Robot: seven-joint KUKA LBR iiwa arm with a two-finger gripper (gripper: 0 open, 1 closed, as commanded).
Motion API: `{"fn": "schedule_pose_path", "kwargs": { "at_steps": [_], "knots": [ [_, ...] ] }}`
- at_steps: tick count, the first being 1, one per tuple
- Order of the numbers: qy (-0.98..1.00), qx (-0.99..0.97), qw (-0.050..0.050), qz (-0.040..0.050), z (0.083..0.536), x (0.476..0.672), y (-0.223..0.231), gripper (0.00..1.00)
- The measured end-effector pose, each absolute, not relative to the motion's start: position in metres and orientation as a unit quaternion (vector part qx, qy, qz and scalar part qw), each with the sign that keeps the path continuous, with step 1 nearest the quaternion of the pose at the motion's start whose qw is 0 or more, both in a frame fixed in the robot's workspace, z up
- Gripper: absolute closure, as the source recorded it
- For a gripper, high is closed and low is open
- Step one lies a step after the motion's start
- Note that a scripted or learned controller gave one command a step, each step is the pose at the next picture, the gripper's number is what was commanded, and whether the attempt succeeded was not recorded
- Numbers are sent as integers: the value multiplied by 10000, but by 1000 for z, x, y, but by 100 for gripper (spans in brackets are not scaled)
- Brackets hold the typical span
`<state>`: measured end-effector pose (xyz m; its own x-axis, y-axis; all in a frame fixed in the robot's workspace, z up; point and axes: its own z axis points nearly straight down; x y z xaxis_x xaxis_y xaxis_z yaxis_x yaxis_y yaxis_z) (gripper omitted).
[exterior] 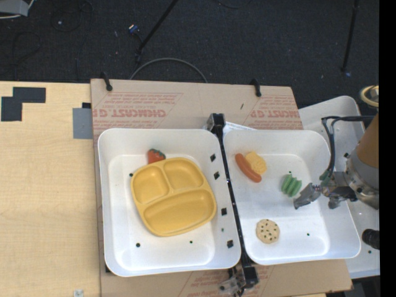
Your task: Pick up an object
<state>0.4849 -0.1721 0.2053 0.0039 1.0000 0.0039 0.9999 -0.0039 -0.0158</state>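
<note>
Right bin [337, 240], shallow, white, holds four small toy-food pieces.

Hot dog [247, 167]: orange-red sausage shape, lying flat, long axis slanting from upper left to lower right, in the bin's upper left part.

Yellow piece [257, 162]: pale, ridged, like a corn chunk; touching the hot dog's upper right side.

Green piece [291, 185]: small, ribbed, lying slightly tilted, mid-bin toward the right wall, well apart from the hot dog.

Cookie [267, 231]: round, tan, dark specks, flat on the floor near the bin's front, alone.

Left bin [117, 252]: yellow three-compartment tray [174, 195], flat, rotated a little. Red-and-green piece [155, 156] just beside its upper left edge; kind unclear.
</note>
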Motion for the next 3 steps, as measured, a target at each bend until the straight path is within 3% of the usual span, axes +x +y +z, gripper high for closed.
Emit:
{"fn": "schedule_pose_path", "kwargs": {
  "at_steps": [1, 3],
  "knots": [
    [-7070, -7072, 19, 9, 211, 488, -172, 0],
    [-7071, -7071, 37, 13, 124, 484, -169, 0]
  ]
}}
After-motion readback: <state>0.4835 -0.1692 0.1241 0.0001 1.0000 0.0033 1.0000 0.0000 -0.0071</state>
